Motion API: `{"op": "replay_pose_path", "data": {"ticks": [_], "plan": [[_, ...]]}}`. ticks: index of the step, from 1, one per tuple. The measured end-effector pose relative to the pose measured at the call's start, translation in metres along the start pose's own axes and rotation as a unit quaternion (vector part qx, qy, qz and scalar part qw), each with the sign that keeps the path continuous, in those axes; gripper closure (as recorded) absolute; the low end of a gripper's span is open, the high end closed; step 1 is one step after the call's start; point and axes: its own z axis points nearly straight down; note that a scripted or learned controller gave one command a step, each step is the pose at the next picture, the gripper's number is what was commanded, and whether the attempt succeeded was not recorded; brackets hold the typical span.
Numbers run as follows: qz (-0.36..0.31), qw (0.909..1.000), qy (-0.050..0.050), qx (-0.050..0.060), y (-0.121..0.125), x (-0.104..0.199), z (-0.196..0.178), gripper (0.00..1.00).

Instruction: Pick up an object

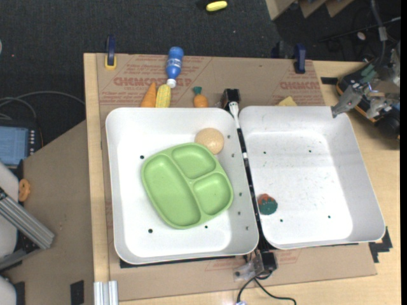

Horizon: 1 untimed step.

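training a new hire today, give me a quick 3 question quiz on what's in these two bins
1. True or false: the green divided plate lies in the left bin.
2. What touches the plate's far rim? A) tan ball B) carrot C) bottle
3. Fill in: the small red and green object lies in the ____ bin.

Key: 1 true. 2 A, the tan ball. 3 right, near the right bin's left wall.
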Motion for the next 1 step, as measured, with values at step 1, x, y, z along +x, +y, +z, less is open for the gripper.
{"op": "replay_pose_path", "data": {"ticks": [1], "plan": [[-0.006,1.0000,0.001,-0.005,0.0145,0.1333,-0.0831,0.00]]}}
